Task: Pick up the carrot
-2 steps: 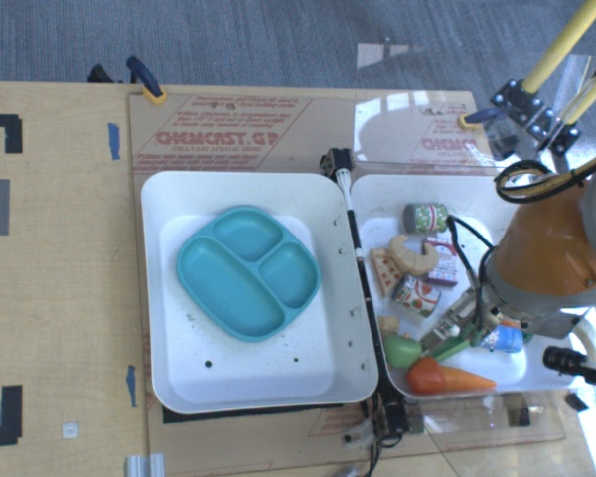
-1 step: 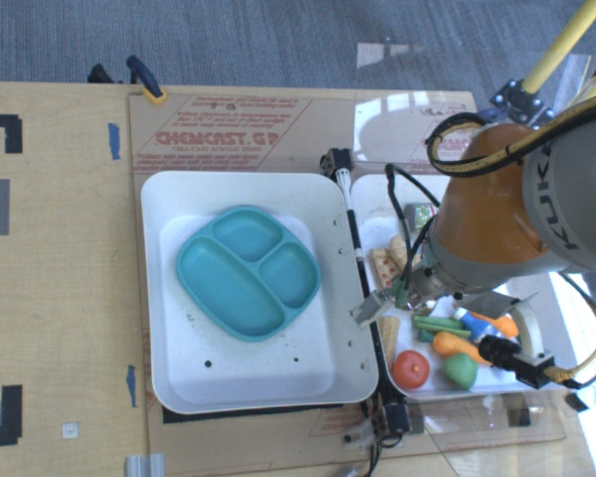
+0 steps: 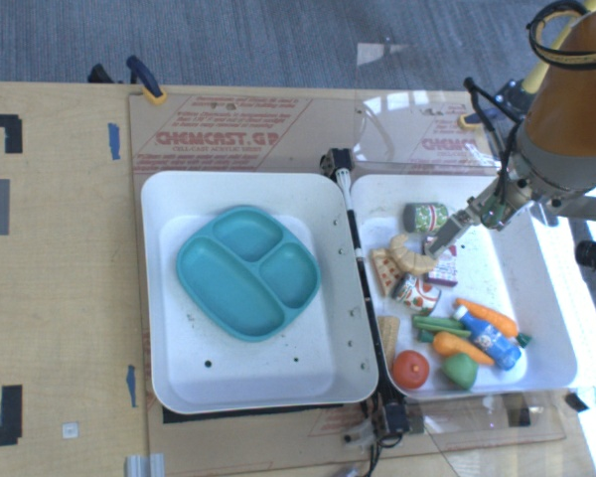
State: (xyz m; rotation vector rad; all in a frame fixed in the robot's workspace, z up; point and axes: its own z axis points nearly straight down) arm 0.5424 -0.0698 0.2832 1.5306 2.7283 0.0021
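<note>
The tool (image 3: 443, 240), its opening impossible to judge here and nothing visibly held, hovers over the right bin (image 3: 551, 296) near the pastry pieces, while the carrot (image 3: 488, 316) lies toward five o'clock from it, long axis running ten-to-four.

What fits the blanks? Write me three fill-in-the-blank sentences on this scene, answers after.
1. The teal divided plate lies in the ____ bin.
2. The red tomato sits at the right bin's ____ edge.
3. The gripper hovers near the small ____, away from the carrot.

Answers: left; near; can
</note>
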